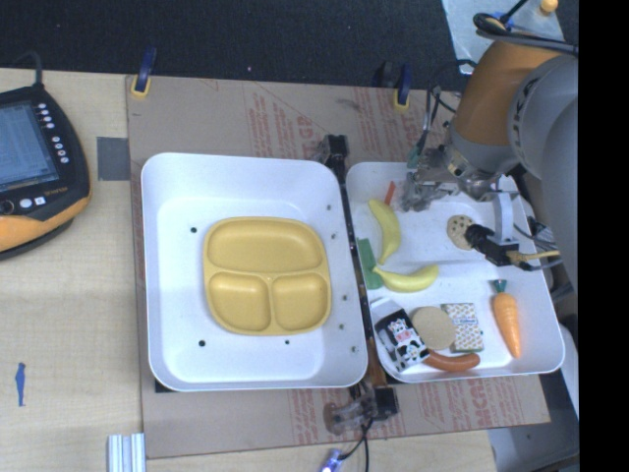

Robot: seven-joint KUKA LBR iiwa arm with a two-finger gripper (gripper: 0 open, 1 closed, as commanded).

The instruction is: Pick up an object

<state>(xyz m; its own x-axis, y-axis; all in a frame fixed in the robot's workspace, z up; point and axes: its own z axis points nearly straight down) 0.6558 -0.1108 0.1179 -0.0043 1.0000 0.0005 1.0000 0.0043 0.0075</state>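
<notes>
Your jaws sit over the far-left corner of the right bin (447,256), at the end of the arm (511,96) reaching in from the right. Can't tell from this angle whether they're open or closed.

Closest pick for you is the upper banana (383,226), just beside the jaws on the near side. Its long axis runs far-to-near with a slight curve, lower end pointing at the near edge.

The lower banana (406,279) lies crosswise below it, long axis left-right, both ends curling toward the far side. Touching or just apart, can't tell.

Carrot (506,324) by the right wall: axis far-to-near, green top at the far end, tip toward the near edge. Sausage (450,362) along the near wall, axis left-right. Cookie (458,228) lies right of the upper banana.

Left bin (177,264) holds a yellow divided plate (265,273). Both bins sit on the counter (69,323).
</notes>
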